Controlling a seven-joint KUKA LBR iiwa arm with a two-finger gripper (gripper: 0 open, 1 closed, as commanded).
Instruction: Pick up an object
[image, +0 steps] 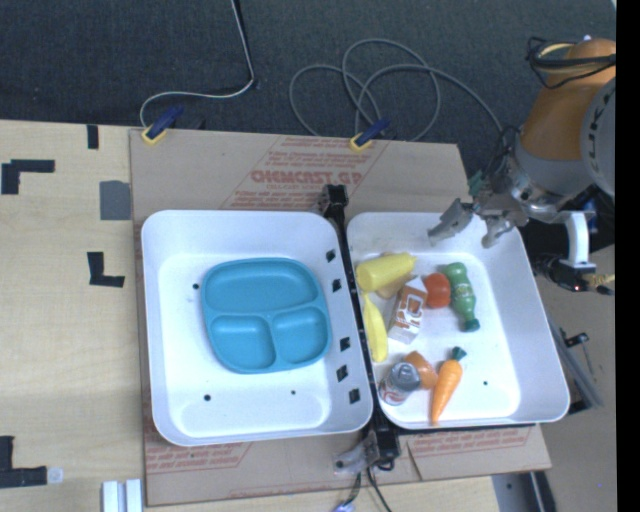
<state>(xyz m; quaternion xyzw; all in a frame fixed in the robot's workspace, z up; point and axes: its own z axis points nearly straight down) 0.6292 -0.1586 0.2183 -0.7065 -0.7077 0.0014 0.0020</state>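
Toy foods lie clustered in the right bin: carrot, corn, tomato.

Gripper hovering over right bin's far edge, fingers spread, nothing between them. Corn, banana, tomato, carrot, can lying inside. Blue tray sitting in left bin.

We see a grey metal robot arm w/ a glossy orange band above the wrist, black cabling up top, grey two-finger gripper.
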